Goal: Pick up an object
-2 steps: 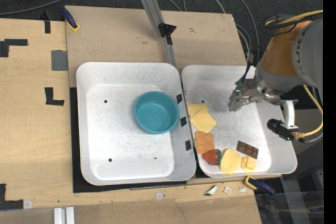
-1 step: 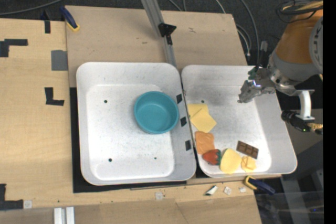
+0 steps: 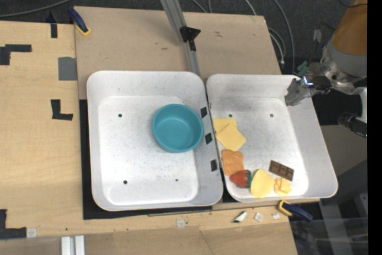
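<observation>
**Mia:** What is nearest to us?

**Ben:** The wooden counter (image 3: 36, 128) edge, with a blue and yellow clip (image 3: 293, 210) lying on it. Just past that, at the near end of the right white bin (image 3: 310, 140), is a little pile of toys: a small red and green strawberry toy (image 3: 240, 178), a round yellow lump (image 3: 261, 183), a small yellow piece (image 3: 282, 187) and a flat brown chocolate bar toy (image 3: 281, 171).

**Mia:** And behind those?

**Ben:** An orange block (image 3: 232, 160), touching the strawberry. Then a flat yellow cheese slice toy (image 3: 230, 134).

**Mia:** What about the left white bin (image 3: 107, 98)?

**Ben:** A round blue plastic bowl (image 3: 177, 128) sits upright in it (near the side by the other bin).

**Mia:** Where is the robot's hand?

**Ben:** The grey gripper (image 3: 296, 92) hangs over the far right rim of the right bin, well apart from the toys. Nothing is in it. I cannot tell if the jaws are wide or narrow.
</observation>
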Robot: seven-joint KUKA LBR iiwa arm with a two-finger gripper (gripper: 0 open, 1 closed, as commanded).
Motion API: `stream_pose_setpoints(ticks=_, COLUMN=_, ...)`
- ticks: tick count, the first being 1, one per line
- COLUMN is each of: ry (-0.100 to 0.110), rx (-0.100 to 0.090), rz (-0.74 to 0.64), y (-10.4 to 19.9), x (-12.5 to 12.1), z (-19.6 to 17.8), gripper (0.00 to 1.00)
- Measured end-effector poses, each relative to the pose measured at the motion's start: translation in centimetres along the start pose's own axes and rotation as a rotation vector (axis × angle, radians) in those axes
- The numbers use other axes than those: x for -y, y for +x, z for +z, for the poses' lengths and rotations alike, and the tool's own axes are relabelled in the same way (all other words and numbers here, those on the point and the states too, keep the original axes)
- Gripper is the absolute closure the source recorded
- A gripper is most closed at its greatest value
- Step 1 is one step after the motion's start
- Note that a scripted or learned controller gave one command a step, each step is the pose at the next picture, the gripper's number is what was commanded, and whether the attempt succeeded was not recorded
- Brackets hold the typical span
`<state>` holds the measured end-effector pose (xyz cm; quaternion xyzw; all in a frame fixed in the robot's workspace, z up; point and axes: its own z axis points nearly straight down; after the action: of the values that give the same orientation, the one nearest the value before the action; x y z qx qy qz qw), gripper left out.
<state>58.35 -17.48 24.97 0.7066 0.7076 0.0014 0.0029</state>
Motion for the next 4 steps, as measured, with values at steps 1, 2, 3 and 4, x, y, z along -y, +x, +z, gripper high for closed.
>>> stream_pose_setpoints(ticks=1, ry=0.003, rx=-0.001, rz=-0.001, y=0.0, x=-0.1, z=-3.4, gripper=1.00)
stream_pose_setpoints(ticks=2, ry=0.009, rx=-0.003, rz=-0.004, y=5.1, x=1.9, z=-2.3, gripper=1.00)
stream_pose_setpoints(ticks=3, ry=0.009, rx=-0.003, rz=-0.004, y=9.7, x=2.5, z=-0.5, gripper=1.00)
stream_pose_setpoints(ticks=4, ry=0.010, rx=-0.004, rz=-0.006, y=15.5, x=3.4, z=1.1, gripper=1.00)
